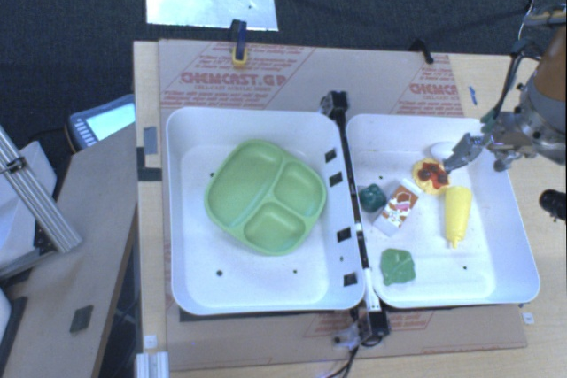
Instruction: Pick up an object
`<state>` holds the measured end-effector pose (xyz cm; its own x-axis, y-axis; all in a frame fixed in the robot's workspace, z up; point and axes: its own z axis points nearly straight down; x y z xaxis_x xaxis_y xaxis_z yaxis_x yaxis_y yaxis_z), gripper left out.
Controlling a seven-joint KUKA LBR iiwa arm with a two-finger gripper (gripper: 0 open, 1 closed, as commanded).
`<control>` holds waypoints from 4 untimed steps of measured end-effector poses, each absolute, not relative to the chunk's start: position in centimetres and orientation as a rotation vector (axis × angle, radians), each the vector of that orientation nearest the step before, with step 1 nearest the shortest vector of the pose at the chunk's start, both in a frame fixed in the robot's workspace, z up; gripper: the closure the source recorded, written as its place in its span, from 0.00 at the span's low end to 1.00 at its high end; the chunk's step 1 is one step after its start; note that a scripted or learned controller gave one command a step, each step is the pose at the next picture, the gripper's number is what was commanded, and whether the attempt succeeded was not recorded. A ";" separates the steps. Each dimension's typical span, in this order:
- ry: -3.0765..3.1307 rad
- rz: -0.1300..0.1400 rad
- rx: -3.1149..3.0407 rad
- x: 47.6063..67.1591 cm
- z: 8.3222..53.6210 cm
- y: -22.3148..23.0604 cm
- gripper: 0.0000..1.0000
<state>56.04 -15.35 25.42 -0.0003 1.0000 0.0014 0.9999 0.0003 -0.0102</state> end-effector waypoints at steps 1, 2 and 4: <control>-2.225 -0.001 -2.219 56.3 26.1 -15.3 0.00; -2.221 0.003 -2.218 56.1 19.8 -15.0 0.00; -2.232 -0.014 -2.225 57.3 10.8 -14.7 0.00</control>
<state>57.26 -14.65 10.75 -0.0032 1.0000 -0.0009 0.9999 0.0033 0.0134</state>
